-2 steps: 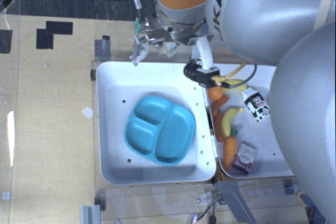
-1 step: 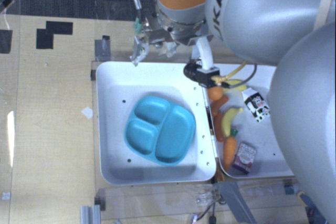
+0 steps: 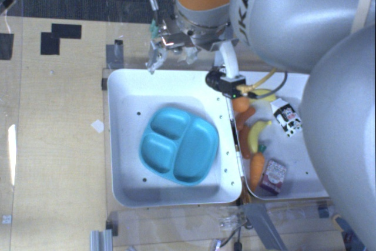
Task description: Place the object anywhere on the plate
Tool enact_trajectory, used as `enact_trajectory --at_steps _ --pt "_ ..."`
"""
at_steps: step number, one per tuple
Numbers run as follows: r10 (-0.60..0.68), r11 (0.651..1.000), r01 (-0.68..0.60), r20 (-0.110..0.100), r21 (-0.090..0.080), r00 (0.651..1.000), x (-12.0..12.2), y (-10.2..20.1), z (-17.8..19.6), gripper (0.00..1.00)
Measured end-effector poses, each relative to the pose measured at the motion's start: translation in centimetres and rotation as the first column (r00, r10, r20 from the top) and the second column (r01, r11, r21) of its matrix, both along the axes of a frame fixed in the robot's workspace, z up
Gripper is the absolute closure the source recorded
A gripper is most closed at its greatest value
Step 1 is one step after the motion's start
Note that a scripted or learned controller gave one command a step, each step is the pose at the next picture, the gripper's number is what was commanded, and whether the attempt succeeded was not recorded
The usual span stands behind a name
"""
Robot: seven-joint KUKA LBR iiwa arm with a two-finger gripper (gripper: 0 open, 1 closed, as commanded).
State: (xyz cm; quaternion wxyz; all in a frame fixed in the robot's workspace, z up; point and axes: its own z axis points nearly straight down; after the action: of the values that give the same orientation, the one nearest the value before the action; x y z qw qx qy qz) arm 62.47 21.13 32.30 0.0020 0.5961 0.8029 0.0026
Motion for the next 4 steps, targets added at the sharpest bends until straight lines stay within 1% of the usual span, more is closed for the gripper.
enact_trajectory --at_steps 4 --pt "0.0 1.0 0.0 0.0 0.0 1.0 0.0 0.0 0.0 0.0"
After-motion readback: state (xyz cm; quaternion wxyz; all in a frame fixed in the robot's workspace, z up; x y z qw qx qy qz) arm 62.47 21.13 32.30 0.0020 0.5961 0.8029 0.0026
